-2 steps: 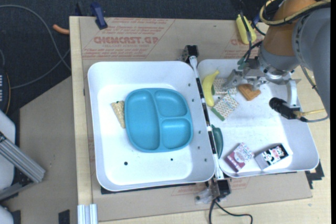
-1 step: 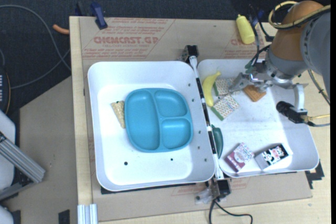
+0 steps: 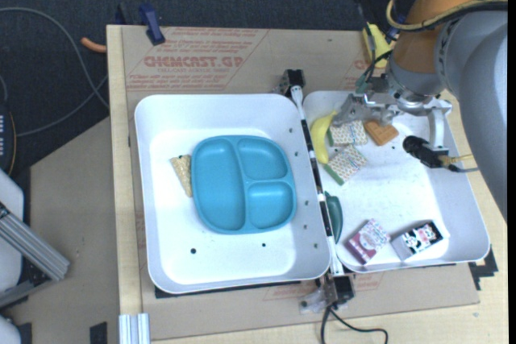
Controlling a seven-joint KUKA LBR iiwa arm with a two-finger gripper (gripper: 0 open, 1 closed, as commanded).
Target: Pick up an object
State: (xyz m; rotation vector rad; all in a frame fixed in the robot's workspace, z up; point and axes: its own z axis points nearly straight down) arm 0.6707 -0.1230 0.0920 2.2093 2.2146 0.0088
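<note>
glossy plastic plate (image 3: 242,183), smooth white bins (image 3: 161,141)

Tan printed cardboard-covered tabletop (image 3: 201,60) carrying two shallow white plastic bins side by side, left bin (image 3: 161,197) and right bin (image 3: 451,205) touching

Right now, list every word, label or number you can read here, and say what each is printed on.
"CHEMCAST GP": large red letters on the brown board under the bins.
Smaller red lines above and below it on the board: too blurred to read.
Black-and-white box in the right bin: printing too small to read.
Pink packet beside it: print unreadable.
Patterned packets near the arm's end: no legible text.
</note>
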